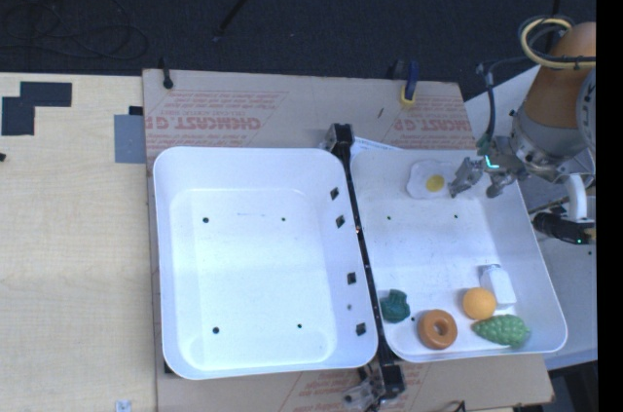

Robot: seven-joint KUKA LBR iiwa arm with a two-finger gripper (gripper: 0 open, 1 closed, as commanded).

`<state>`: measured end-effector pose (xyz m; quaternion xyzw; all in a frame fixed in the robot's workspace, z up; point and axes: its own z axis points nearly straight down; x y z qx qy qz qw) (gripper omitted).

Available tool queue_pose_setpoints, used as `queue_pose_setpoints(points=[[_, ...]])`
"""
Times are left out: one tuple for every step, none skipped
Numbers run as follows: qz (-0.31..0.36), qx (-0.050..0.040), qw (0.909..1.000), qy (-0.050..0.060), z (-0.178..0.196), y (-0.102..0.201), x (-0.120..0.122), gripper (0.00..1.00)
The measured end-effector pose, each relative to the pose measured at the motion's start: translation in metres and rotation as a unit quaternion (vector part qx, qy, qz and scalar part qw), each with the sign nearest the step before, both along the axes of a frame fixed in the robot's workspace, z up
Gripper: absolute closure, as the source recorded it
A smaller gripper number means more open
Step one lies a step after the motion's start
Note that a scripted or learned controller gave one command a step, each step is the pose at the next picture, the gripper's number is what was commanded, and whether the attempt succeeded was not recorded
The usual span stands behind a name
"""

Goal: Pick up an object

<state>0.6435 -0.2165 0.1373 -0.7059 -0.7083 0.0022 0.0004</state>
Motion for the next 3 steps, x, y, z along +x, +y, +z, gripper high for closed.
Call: queue_pose_setpoints(points=[[0.001, 0.0016, 1.0000, 0.000, -0.0522, 0.0052, 0.0002, 0.00], [0.001, 0.0017, 1.0000, -0.001, -0.0498, 0.0052, 0.0008, 0.00], [0.001, 0.0014, 1.0000, -0.001, -0.0498, 0.0051, 0.0007, 0.00]])
